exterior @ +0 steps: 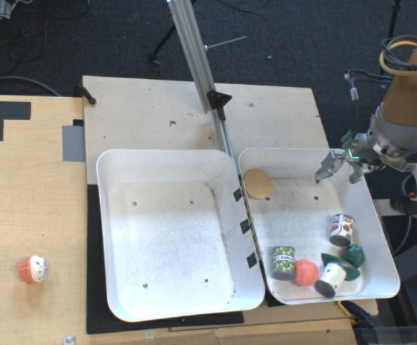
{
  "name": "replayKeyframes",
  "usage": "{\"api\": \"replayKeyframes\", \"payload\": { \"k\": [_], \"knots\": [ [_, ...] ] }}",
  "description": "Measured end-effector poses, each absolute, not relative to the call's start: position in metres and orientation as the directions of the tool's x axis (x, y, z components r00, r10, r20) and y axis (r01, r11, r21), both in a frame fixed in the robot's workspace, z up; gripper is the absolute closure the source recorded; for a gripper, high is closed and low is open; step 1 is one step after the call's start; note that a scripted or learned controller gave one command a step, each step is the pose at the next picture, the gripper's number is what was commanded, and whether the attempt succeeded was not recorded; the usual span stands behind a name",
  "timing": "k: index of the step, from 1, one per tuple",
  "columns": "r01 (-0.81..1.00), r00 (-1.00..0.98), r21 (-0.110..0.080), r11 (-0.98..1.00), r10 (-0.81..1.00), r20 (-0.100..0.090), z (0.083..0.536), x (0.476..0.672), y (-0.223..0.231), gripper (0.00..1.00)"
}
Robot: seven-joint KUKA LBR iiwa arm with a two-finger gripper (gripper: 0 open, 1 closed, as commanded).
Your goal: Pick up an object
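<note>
I see the bench [158, 117] filling the middle of the frame, a pale board with 2 shallow white bins on it. The left bin [169, 232] sits lower centre. The right bin [305, 192] sits lower right, its long edge touching the left bin's.

A grey metal rail [194, 49] slants from top centre down to the seam between the 2 bins. A light wooden table [21, 214] takes the left side of the frame.

The arm [402, 113] comes in at the right edge, orange band above the grey wrist. Its gripper [343, 165] hangs over the upper right corner of the right bin. I read the 2 fingers as spread apart with nothing between them.

Objects in the right bin, none touching the gripper:
- a tan round piece [257, 184] at the bin's upper left, near the seam
- a white can with red print [341, 228] at the right wall
- a green-labelled can [283, 261] at lower centre
- an orange-red ball [306, 272] just beside the green can
- a white cup with dark end [331, 278], lying tipped, next to the ball
- a dark green shape [352, 254] just above that cup; I cannot tell what it is.

A small red and white toy [33, 269] lies on the wooden table, lower left of the frame, well apart from both bins.
</note>
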State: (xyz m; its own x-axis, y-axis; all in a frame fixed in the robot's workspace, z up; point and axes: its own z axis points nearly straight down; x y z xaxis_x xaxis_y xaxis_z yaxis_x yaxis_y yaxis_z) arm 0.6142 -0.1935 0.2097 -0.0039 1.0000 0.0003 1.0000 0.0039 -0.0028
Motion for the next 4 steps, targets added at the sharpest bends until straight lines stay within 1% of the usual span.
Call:
{"api": "replayKeyframes", "payload": {
  "k": [2, 3, 4],
  "knots": [
    [1.000, -0.004, -0.007, 0.004, 1.000, 0.002, 0.102, 0.629, -0.202, 0.00],
    [1.000, -0.006, -0.005, 0.006, 1.000, 0.001, 0.090, 0.629, -0.201, 0.00],
    [1.000, -0.009, -0.005, 0.009, 1.000, 0.001, 0.101, 0.629, -0.200, 1.00]
  ]
}}
